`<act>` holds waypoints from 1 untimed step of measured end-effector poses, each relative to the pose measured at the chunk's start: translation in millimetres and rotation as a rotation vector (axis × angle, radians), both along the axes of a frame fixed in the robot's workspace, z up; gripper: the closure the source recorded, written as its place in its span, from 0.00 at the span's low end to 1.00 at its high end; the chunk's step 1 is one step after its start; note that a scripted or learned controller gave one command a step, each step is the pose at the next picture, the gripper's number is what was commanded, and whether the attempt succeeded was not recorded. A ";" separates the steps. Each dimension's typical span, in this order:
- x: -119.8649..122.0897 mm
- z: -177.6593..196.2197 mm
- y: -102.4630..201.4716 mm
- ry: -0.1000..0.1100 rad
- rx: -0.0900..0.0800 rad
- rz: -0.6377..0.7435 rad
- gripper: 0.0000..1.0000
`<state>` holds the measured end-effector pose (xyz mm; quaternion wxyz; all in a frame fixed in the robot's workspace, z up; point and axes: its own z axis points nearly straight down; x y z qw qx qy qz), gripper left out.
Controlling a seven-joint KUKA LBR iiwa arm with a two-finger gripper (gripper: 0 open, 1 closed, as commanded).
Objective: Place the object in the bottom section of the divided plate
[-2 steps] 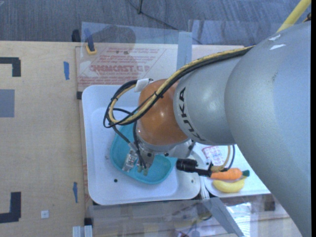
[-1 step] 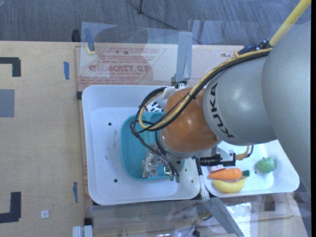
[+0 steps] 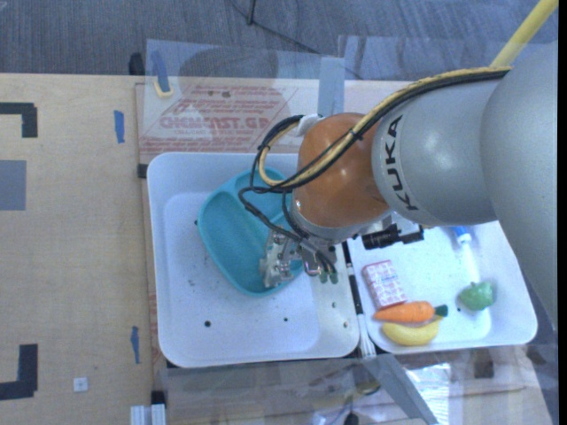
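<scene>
One claw (image 3: 282,266) hangs over the teal divided plate (image 3: 232,237).

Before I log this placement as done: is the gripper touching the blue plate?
Cannot tell. In the camera view the gripper overlaps the blue plate's lower part, but the slanted top-down angle shows neither contact nor a gap.

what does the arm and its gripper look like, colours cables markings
The arm is bulky, rounded and light grey, with KUKA lettered in black on its side. A glossy orange band rings the wrist. Black and yellow cables run along it and loop around the band. The gripper is small, metallic and grey.
</scene>
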<state>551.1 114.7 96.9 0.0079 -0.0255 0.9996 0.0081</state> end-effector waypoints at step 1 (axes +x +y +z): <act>40.1 86.5 -65.0 0.011 -0.015 0.090 1.00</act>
